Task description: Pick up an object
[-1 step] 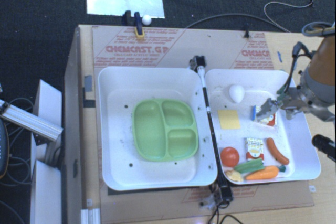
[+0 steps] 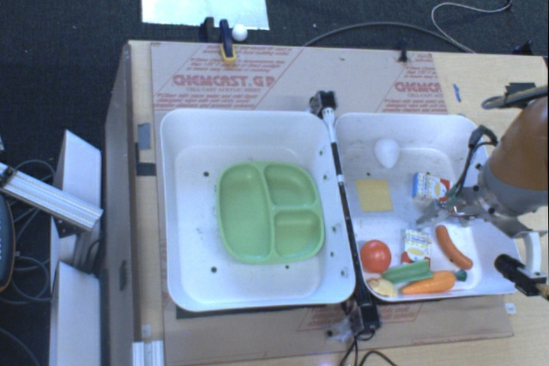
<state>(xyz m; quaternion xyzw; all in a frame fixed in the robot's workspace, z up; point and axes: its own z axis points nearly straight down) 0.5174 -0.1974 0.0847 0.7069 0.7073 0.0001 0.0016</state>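
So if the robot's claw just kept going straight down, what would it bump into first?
Probably the little white packet lying under the claw in the right bin, or the sausage beside it. From this slanted view I can't tell exactly how high the claw is.

The right bin (image 2: 403,133) holds the loose items. A tomato (image 2: 375,255) lies near its front left corner, with a green pepper (image 2: 407,272) and a carrot (image 2: 429,282) just beside it along the front wall. A sausage (image 2: 453,246) lies slanted farther right. A yellow cheese slice (image 2: 374,195) lies flat mid-bin.
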